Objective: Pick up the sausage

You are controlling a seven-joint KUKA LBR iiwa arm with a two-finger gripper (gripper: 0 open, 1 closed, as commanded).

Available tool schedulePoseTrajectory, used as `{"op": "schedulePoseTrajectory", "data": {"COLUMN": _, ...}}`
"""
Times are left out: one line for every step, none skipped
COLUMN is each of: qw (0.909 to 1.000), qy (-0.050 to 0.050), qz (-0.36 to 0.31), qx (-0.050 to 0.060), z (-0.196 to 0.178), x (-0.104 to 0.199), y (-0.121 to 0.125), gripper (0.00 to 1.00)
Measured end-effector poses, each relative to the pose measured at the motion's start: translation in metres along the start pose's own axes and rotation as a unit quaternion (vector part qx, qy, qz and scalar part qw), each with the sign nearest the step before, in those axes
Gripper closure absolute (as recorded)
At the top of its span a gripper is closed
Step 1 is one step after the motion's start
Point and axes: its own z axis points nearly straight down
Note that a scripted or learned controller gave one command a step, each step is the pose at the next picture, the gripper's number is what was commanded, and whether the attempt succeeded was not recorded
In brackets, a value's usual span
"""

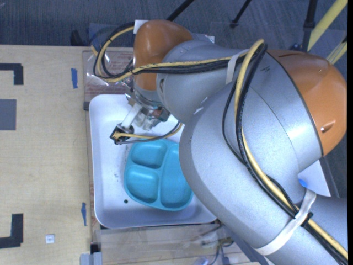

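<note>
Camera view gives us the gripper (142, 118) low over the far end of a white bin (105, 164), just beyond a blue tray (154, 175) lying in it. Whether it is open or closed we cannot tell, nor where the sausage lies.

The hand (144, 117) hangs over the far part of a bin (102, 164) that sits on the counter (44, 148). Just in front of the hand, toward the view's lower edge, a divided tray (154, 175) lies in the bin, its right side hidden under the arm (248, 148). Left of the hand, beyond the bin's wall, the counter spreads toward the view's left, with a tape strip (74, 77) near the bin's far corner.
</note>
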Motion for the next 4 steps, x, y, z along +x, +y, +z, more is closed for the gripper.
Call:
{"op": "schedulePoseTrajectory", "data": {"qw": 0.9731, "qy": -0.002, "qz": -0.230, "qx": 0.001, "z": -0.336, "x": -0.025, "y": 0.010, "gripper": 1.00}}
{"op": "schedulePoseTrajectory", "data": {"qw": 0.9874, "qy": -0.003, "qz": -0.158, "qx": 0.002, "z": -0.174, "x": -0.025, "y": 0.019, "gripper": 1.00}}
{"op": "schedulePoseTrajectory", "data": {"qw": 0.9910, "qy": -0.001, "qz": -0.134, "qx": 0.001, "z": -0.003, "x": 0.008, "y": -0.016, "gripper": 1.00}}
{"op": "schedulePoseTrajectory", "data": {"qw": 0.9925, "qy": -0.002, "qz": -0.122, "qx": 0.001, "z": -0.112, "x": -0.055, "y": 0.043, "gripper": 1.00}}
